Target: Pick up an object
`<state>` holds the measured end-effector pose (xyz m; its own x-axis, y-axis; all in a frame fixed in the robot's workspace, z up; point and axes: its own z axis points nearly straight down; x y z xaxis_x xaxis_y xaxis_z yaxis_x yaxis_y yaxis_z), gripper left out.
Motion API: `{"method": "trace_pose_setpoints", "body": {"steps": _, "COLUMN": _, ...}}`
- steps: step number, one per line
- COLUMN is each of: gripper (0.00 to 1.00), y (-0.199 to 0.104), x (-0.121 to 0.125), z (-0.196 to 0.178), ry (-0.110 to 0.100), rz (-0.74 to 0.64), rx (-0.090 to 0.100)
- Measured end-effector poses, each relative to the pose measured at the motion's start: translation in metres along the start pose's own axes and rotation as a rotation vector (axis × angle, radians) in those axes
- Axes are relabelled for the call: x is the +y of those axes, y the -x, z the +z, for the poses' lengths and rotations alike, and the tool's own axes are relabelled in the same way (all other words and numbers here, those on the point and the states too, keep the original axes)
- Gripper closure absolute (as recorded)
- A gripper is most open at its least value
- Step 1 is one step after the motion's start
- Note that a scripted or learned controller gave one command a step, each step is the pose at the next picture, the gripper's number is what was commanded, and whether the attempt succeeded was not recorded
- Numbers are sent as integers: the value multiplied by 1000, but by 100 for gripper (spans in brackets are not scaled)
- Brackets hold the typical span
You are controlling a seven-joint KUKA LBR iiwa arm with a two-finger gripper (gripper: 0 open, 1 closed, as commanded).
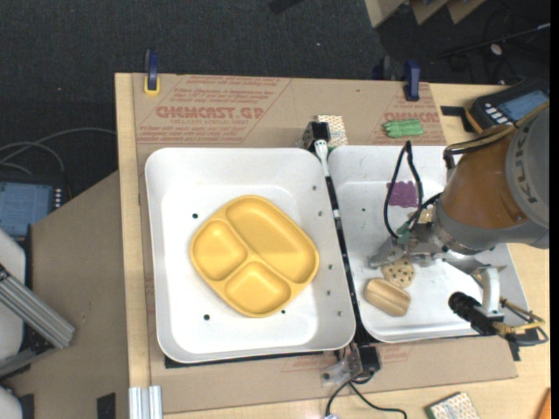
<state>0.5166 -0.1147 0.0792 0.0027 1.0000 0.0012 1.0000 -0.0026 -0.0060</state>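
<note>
Two shallow white bins sit side by side on a bench. The left bin point(166, 234) holds a yellow plastic tray point(253, 254) with three rounded compartments, lying near its middle. The right bin point(367, 173) holds a tan, loaf-shaped object point(387, 296) near its front edge, a small tan piece with dark spots point(400, 274) just behind it, and a purple object point(403, 194) toward the back. The grey arm with its orange band reaches in from the right; its gripper point(403, 251) hangs low, just above the spotted piece, perhaps touching it. I cannot tell how its fingers stand.
</note>
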Motion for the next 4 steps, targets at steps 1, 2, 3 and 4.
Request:
{"method": "trace_pose_setpoints", "body": {"steps": 1, "gripper": 0, "y": 2, "x": 30, "z": -6, "ry": 10, "rz": -4, "rx": -3}}
{"method": "trace_pose_setpoints", "body": {"steps": 2, "gripper": 0, "y": 14, "x": 54, "z": -6, "ry": 11, "rz": -4, "rx": -4}}
{"method": "trace_pose_setpoints", "body": {"steps": 3, "gripper": 0, "y": 35, "x": 122, "z": -7, "ry": 13, "rz": -5, "rx": -4}}
{"method": "trace_pose_setpoints", "body": {"steps": 4, "gripper": 0, "y": 35, "x": 147, "z": -5, "ry": -17, "rz": 0, "rx": 3}}
